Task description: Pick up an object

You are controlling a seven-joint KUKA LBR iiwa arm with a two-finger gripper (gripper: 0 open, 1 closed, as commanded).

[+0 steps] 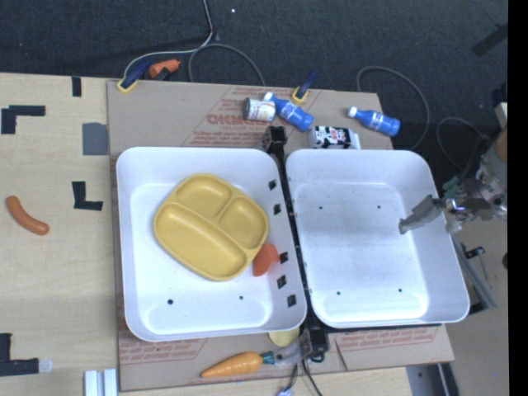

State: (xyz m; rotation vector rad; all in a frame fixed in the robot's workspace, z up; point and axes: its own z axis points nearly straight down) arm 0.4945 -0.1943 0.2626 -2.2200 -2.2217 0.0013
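Near edge of bench: a toy carrot (233,365) lay on the cardboard (165,106) just outside the left bin (132,221), long axis roughly left-right, leafy end toward the right. A pale yellow item (282,337) poked out from under the near rim between the two bins; too little of it was visible to name.

Left bin: a yellow divided plate (210,225) sat in the middle, tilted diagonally. A small red-orange piece (264,261) rested touching the plate's near-right edge. These were the only pickable things inside a bin.

Right bin (371,246): the gripper (412,219) reached in over the right rim, tip pointing left. The view did not resolve its tip, so I could not tell how it was set; nothing was seen held.

Key relation: the red-orange piece and the plate lay well to the left of the gripper, across the divider between the bins. Judged that the next move needs a long leftward traverse, then a descent.

Far side: two small blue bottles (293,114) (375,122), a white container (260,108) and a black-and-white packet (334,138) on the cardboard beyond the bins. A toy sausage (26,215) lay on the wood table (49,304), far left. Dark carpet (99,15) beyond, with cables.
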